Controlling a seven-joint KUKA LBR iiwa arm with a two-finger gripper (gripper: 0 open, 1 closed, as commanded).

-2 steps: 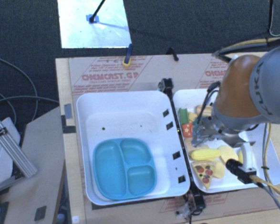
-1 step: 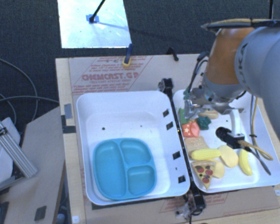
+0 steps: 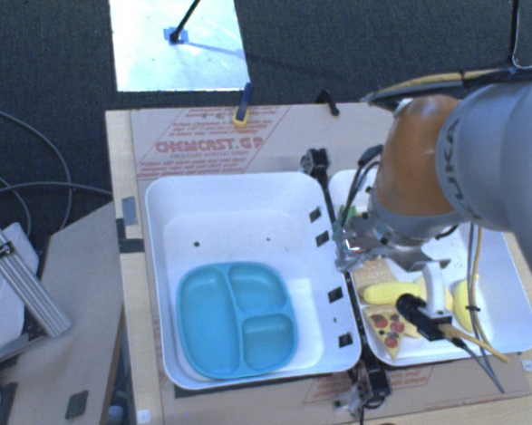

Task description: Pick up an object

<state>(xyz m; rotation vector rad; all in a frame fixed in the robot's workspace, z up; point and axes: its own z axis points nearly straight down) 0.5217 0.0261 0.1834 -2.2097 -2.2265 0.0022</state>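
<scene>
Dark carpet surrounds a cardboard-topped bench [image 3: 208,144] carrying two shallow white bins side by side, seen from a camera fixed overhead. A blue divided plate [image 3: 237,318] lies flat in the near half of the left bin [image 3: 237,187], well apart from the action. The grey arm [image 3: 494,159], reaching in from the right, hangs low over the right bin [image 3: 520,318], its gripper [image 3: 358,249] near the wall the two bins share. Whether the claw is open or closed cannot be told, since the wrist hides it from above. Likely targets sit just below it toward the camera: a yellow banana-shaped toy [image 3: 390,293] and, beside it, a pizza slice toy [image 3: 385,328], both resting on the bin floor. Nothing visibly hangs from the gripper, so the pick appears not yet made.
</scene>
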